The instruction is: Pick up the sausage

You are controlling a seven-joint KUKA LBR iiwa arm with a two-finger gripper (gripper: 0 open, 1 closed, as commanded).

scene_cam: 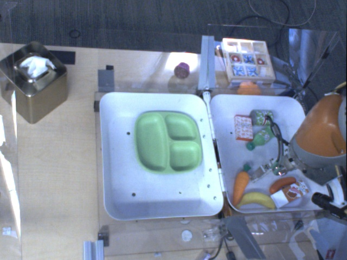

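The sausage (283, 184) lies in the right bin (225, 145), close to its near right corner, with a small red-and-white packet (293, 191) touching it on the near side. Just left of it along the near edge lie a banana (257, 199) and a carrot (240, 186), the carrot tilted with its green top pointing away. The arm (321, 134) comes in over the bin's right edge, its orange band prominent, and the jaws (276, 167) hang just above the sausage, beside a tangle of black cable; whether they are apart or together I cannot tell. Farther back in the same bin sit a red card (243, 127) and a green bottle (260, 138). The left bin (116, 199) carries a green divided tray (168, 141) in its middle. At the worktop's far left corner stands a brass-coloured box (35, 88).
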